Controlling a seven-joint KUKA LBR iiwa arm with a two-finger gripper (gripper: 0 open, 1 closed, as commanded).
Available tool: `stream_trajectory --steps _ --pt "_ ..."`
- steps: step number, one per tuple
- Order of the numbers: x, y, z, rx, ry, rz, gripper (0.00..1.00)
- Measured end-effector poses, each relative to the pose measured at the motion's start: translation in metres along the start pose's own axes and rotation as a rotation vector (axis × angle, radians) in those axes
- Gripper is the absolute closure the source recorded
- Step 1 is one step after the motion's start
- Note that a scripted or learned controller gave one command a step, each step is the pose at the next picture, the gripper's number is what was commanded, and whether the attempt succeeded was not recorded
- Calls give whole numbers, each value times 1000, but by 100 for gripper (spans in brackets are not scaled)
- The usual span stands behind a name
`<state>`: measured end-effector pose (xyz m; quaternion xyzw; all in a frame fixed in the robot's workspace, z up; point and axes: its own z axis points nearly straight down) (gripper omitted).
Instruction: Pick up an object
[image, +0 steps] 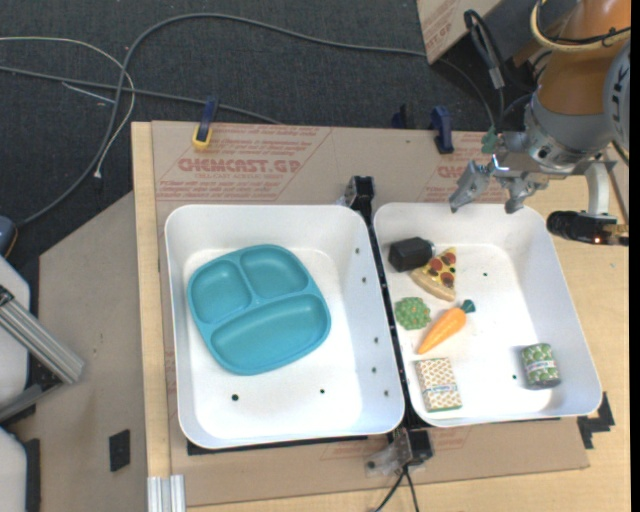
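The right bin (570, 330) holds a black block (409, 253), a pizza slice (439, 273), a green broccoli piece (411, 313), an orange carrot (443, 328), a patterned cracker box (438, 384) and a can of peas (540, 365). My gripper (490, 194) hangs open above the bin's far rim, up and to the right of the black block, with nothing between its fingers.
The left bin (190, 400) carries a blue divided plate (259, 307). A black clamp (359, 190) sits between the bins at the back. Blue clips (207, 120) pin the cardboard base, and cables trail over the dark floor behind.
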<state>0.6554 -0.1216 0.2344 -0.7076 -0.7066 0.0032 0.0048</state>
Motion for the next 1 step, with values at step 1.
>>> stream_trajectory --steps 1 --pt "0 2 -6 -10 -1 -2 0"
